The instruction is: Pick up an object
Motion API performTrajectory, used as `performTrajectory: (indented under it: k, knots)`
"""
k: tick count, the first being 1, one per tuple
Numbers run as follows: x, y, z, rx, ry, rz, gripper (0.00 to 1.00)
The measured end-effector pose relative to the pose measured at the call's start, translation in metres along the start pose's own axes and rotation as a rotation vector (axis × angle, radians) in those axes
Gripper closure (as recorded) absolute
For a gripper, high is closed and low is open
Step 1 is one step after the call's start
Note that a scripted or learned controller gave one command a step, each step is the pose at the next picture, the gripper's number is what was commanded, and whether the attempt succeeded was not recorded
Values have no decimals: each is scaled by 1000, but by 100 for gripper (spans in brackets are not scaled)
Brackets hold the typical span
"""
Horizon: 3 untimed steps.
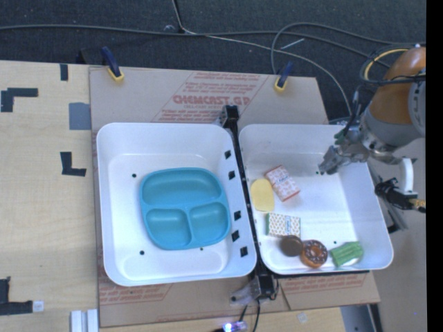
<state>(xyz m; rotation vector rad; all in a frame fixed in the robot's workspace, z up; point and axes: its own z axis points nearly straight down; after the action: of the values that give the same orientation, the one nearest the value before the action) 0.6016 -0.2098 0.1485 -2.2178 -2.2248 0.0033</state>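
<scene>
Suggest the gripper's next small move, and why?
Probably shift left and toward the camera. The gripper sits over bare floor near the right bin far-right corner, holding nothing; the closest item, the small red-and-white box, lies to its left.

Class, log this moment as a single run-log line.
gripper: above right bin, upper right, carrying nothing | toys: low in bin | left bin: blue tray

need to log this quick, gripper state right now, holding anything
gripper: above the right bin's far right part, nothing visibly held; open or shut cannot be told.
</scene>
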Motion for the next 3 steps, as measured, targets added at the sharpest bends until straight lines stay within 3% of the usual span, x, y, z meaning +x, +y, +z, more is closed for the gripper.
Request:
performTrajectory:
  k: [2,3]
  knots:
    - [3,0,-117,-6,-1,1,100]
    - [51,1,-103,0,2,-1,100]
